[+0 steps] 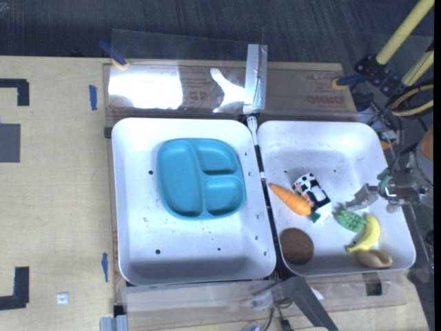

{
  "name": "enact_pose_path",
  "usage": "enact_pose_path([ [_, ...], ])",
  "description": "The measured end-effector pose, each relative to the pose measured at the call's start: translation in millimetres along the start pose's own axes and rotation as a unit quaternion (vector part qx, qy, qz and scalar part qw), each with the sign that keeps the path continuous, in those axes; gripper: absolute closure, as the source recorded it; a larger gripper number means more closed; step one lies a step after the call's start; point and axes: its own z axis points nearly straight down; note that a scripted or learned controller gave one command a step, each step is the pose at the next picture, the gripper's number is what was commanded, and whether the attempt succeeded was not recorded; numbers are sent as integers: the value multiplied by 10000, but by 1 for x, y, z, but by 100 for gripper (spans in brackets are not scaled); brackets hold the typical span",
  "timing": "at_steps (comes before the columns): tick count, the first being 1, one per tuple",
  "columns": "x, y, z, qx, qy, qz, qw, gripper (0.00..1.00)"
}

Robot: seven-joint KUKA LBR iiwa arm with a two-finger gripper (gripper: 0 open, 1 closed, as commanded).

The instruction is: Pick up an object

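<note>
A robot arm reaches in from the right edge over the right bin [331, 133], one of two shallow white bins set side by side on a pale wooden bench [48, 185]. Its gripper [363, 197] hangs low over the right part of that bin, the metal fingers pointing left and down toward a small cluster of toys. Whether those fingers are spread or closed cannot be made out at this angle, and nothing is seen lodged between them.

Just below and left of the gripper lies a green toy [349, 219], close to the fingertips but not clearly touched by them. A yellow banana [367, 234] curves beside the green toy, just beneath the gripper, and a tan oval piece [374, 258] rests against the banana's lower end near the bin's front wall. Farther left, near the middle of the bin, a black-and-white toy cow [310, 188] sits with an orange carrot [290, 198] lying slantwise next to it, the carrot's tip pointing toward the divide between the bins. A brown round ball [297, 245] rests near the front left corner, well apart from the gripper.

The left bin [138, 240] holds a blue divided plate [200, 177], lying flat near its centre. Strips of clear plastic and cardboard stand behind both bins, and blue tape marks dot the bench.
</note>
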Motion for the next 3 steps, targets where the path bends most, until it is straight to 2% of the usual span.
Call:
enact_pose_path([
  [1,32,0,62,-30,-6,-852,9964,0],
  [2,21,39,108,-73,-26,-648,9979,0],
  [3,75,93,111,-64,-9,-77,9999,0],
])
